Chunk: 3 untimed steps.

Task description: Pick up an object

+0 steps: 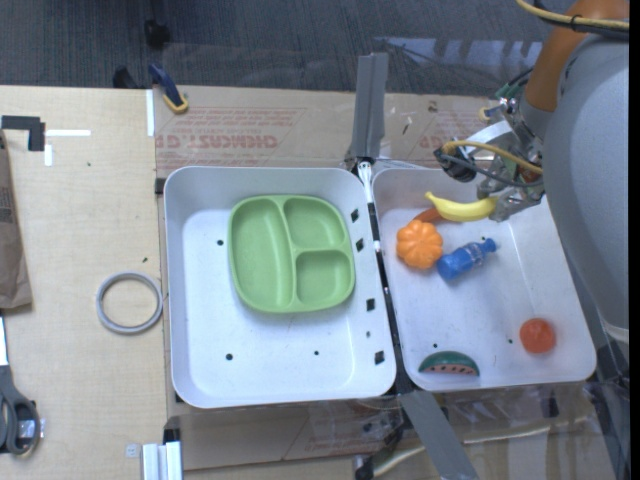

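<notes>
In the right bin (500, 308) lie a yellow banana (460, 208), an orange toy pumpkin (420, 244), a blue bottle (465, 259), a small orange-red ball (538, 335) and a watermelon slice (448, 365). My gripper (508, 190) hangs over the bin's far right corner, right at the banana's right end. Cables and the wrist hide where it meets the banana, so whether they touch is unclear. The pumpkin and the bottle lie just in front of the banana, to the gripper's lower left.
The left bin (200, 358) holds a green divided plate (292, 253). On the bench to the left are a tape ring (130, 301), scissors (15, 423) and a brown bag (10, 238). The arm's grey body (600, 168) covers the right bin's right side.
</notes>
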Each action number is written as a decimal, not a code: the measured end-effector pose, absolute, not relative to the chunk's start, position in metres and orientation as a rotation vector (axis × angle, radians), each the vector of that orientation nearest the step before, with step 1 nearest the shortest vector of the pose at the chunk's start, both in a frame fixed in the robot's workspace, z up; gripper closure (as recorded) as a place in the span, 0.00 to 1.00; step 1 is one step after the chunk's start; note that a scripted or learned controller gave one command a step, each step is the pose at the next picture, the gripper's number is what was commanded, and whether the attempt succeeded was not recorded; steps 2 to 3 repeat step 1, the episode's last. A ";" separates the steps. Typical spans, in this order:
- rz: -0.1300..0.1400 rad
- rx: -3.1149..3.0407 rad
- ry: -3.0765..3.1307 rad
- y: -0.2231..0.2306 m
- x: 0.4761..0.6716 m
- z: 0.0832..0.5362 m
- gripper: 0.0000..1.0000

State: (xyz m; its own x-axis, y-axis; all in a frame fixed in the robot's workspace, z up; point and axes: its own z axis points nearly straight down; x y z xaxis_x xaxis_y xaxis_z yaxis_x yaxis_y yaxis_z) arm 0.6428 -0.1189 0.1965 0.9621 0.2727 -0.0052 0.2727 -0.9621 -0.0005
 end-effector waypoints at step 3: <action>-0.005 3.110 0.439 -0.071 0.644 0.221 1.00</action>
